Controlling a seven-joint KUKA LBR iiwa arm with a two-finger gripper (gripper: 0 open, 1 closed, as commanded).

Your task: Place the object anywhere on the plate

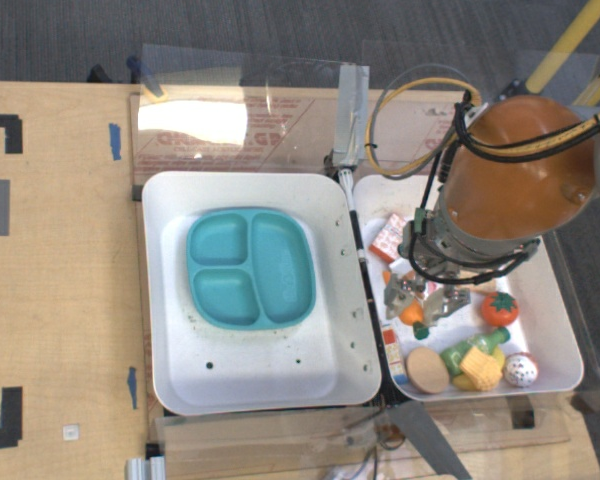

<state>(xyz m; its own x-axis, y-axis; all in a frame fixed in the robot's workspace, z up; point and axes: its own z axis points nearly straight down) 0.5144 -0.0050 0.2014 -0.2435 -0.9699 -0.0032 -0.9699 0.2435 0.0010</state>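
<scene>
A teal plate (250,268) with three compartments lies in the left white bin (170,208). The arm reaches down into the right bin (555,298), its orange band above the wrist covering much of that bin. My gripper (420,301) is low among the toys, right over a small orange piece (411,315). Whether that piece sits between the fingers cannot be made out.
The right bin also holds a red and white box (387,238), a tomato (499,309), a yellow corn cob (482,369), a green piece (464,351), a tan round item (428,370) and a white ball (521,370). A metal divider (360,268) separates the bins.
</scene>
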